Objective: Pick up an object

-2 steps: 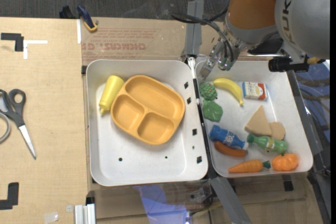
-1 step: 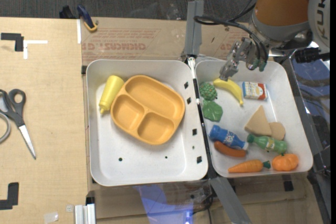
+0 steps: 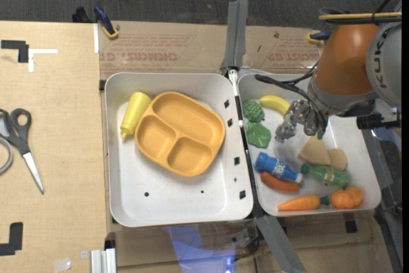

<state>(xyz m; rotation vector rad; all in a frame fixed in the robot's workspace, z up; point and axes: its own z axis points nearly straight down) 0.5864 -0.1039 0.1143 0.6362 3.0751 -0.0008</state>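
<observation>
1. Two shallow white bins sit side by side on a desk (image 3: 51, 156), seen from above at a slant.
2. The left bin (image 3: 128, 201) holds an orange three-part plate (image 3: 179, 132) with a yellow bottle (image 3: 133, 113) touching its upper-left edge.
3. The right bin (image 3: 369, 163) holds a jumble of toy food: a yellow banana (image 3: 276, 103), a green bumpy ball (image 3: 254, 111), a green leaf shape (image 3: 259, 135), a blue bottle (image 3: 277, 167), a red sausage (image 3: 279, 183), a carrot (image 3: 299, 203), an orange fruit (image 3: 347, 197), a green bottle (image 3: 326, 175) and a tan wedge (image 3: 314, 151).
4. The grey arm with its orange band (image 3: 345, 59) reaches in from the right.
5. The claw (image 3: 295, 124) hangs above the right bin, between the banana and the wedge; its metal fingers (image 3: 284, 130) grip nothing, and whether they are parted or closed cannot be told.
6. Scissors (image 3: 22, 144) lie on the desk, far left.
</observation>
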